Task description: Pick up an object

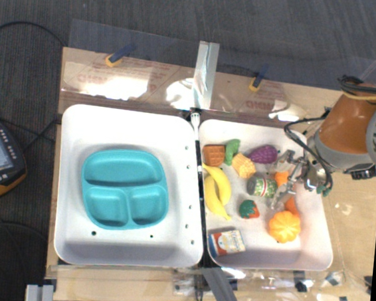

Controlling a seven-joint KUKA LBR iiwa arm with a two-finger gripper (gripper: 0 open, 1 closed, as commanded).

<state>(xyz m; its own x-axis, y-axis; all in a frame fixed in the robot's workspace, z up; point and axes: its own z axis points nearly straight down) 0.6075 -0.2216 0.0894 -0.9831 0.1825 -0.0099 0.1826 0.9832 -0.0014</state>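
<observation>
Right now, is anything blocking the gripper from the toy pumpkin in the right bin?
Nothing visible lies between them. The gripper hangs just above the toy pumpkin, though an orange carrot-like piece sits close beside its fingers.

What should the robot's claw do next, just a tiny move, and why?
Probably dip a little lower. The gripper hangs in the right bin among the toys, beside the orange pumpkin and the round green-and-red toy, with nothing visibly gripped.

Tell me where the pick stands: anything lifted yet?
Done: the pincer is low in the right bin, among the toy food. In hand: nothing visibly; the purple grapes and orange pumpkin lie on the bin floor. Left: grasping and lifting one.
</observation>
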